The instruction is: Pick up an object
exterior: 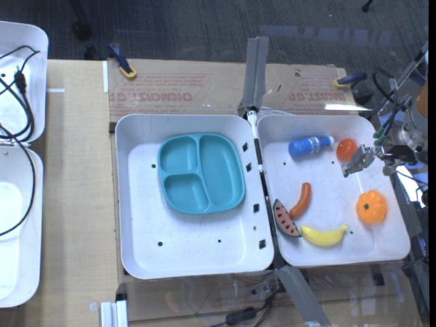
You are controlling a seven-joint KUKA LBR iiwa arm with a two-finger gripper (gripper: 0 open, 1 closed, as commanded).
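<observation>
The gripper (359, 161) hangs over the right bin (388, 251), beside the small red ball (347, 148); I can't tell how wide it is, and it holds nothing. To grab well, drop straight down. The blue bottle (310, 146) and orange pumpkin (372, 207) sit close. The teal plate (201, 172) is far away.

Even, bright overhead light with soft, faint shadows; the white bins (136, 251) glare slightly (nearly washed out), and fine detail is mildly soft throughout.
</observation>
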